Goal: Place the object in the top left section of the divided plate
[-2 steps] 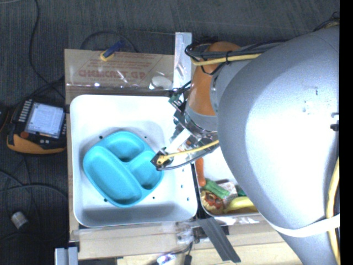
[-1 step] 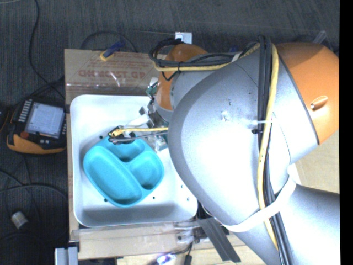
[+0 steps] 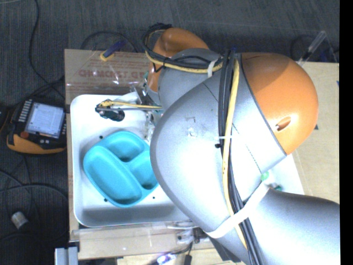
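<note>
Grey arm [image 3: 204, 148], smooth casing w/ orange band, leans in from the right across the white bin [image 3: 83, 214], prob to get the wrist down over the plate, so it covers the bin's right half. Turquoise divided plate [image 3: 110, 173], glossy plastic w/ rounded lobed wells, lies flat on the bin floor, its right edge under the arm. Near the bin's top edge sits the gripper [image 3: 144, 95], just past the plate; open vs closed can't tell, nor whether it carries the object.

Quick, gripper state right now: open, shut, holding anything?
Gripper: cannot be told. The arm covers most of it, over the white bin near the blue divided plate.
</note>
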Controlling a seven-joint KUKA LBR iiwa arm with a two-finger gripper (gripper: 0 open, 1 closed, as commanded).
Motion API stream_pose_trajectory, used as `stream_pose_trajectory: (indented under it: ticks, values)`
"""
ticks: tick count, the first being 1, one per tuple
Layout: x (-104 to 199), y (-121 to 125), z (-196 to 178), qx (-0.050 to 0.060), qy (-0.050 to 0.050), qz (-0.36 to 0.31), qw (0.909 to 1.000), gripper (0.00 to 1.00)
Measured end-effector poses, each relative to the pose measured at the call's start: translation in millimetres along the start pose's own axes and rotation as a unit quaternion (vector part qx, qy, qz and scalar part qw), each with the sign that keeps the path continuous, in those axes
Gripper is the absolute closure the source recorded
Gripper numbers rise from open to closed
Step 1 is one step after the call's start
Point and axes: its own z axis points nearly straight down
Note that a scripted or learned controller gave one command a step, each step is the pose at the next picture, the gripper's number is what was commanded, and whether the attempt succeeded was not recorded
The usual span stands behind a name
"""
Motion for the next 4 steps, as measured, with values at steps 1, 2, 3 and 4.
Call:
stream_pose_trajectory:
  ticks: [1, 2, 3, 4]
  values:
    - [23.0, -48.3, -24.9, -0.018, 0.001, -0.004, 0.9998, 1.00]
    - [-41.0, -12.4, 1.8, -0.020, 0.004, 0.011, 0.9997, 1.00]
    - [-41.6, -14.6, 3.6, -0.019, 0.002, 0.009, 0.9998, 0.00]
    - [-42.2, -10.7, -73.2, -0.021, -0.003, -0.115, 0.9931, 0.00]
